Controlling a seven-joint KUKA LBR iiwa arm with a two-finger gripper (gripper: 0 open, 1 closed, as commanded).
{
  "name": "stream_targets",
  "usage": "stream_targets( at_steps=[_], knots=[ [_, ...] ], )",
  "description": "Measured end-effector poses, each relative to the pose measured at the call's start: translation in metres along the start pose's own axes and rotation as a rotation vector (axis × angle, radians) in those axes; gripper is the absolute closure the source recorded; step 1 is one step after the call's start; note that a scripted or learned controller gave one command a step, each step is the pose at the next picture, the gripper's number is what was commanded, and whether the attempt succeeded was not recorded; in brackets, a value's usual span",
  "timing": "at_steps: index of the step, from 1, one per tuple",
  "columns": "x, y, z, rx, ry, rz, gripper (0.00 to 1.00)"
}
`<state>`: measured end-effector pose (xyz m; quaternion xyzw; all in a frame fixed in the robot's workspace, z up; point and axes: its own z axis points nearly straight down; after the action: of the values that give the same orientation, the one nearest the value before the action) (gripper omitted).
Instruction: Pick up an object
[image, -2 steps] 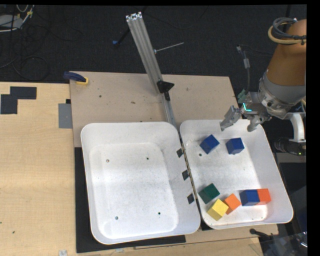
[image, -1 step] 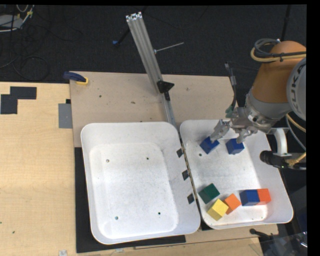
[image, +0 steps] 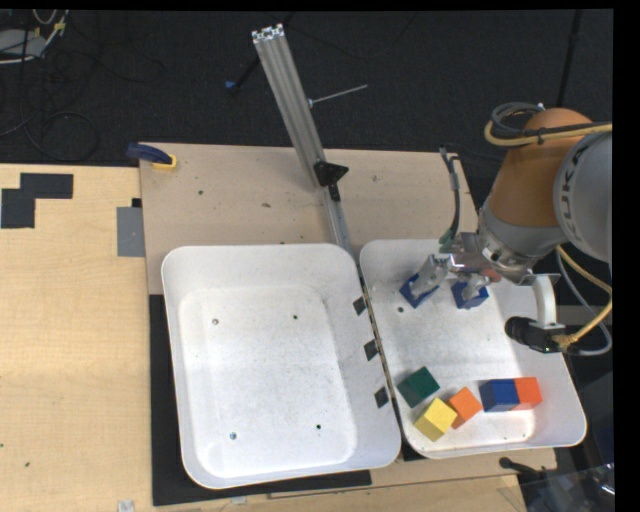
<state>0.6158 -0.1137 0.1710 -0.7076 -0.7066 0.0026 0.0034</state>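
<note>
The blocks are all lying near the front of the right bin (image: 560, 425), the one closer to the arm. A green block (image: 418, 385) is sitting nearest the middle wall, with a yellow block (image: 436, 418) just in front of it and an orange block (image: 465, 405) touching the yellow one. A blue block (image: 499, 396) and another orange block (image: 527, 391) are sitting side by side a bit further right.

None of them is being picked up yet. The gripper (image: 445, 288) is hanging over the back part of the same bin, well apart from the blocks. Its two blue fingers (image: 417, 289) are standing apart with a clear gap between them, and nothing is sitting in that gap. So I think the job is only just starting (the whole grab is waiting to be done). The arm is going to need to move toward the front of the bin, go down over one block and close on it.

The blocks are crowding each other, so the yellow and orange pair may be tricky. The green one is looking easier, though it is near the bin wall.

The left bin (image: 200, 300) is lying beside it, and a silver metal bar (image: 290, 90) is leaning in from the back.
</note>
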Motion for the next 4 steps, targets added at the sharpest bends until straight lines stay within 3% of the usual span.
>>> stream_targets(
  at_steps=[1, 2, 3, 4],
  knots=[
    [0.000, -0.005, 0.044, 0.000, 0.000, 0.000, 0.00],
    [-0.002, -0.004, 0.032, -0.004, 0.000, 0.008, 1.00],
    [0.001, -0.003, -0.031, -0.013, -0.001, -0.003, 1.00],
    [-0.001, -0.004, -0.046, -0.008, -0.001, -0.001, 1.00]
  ],
)
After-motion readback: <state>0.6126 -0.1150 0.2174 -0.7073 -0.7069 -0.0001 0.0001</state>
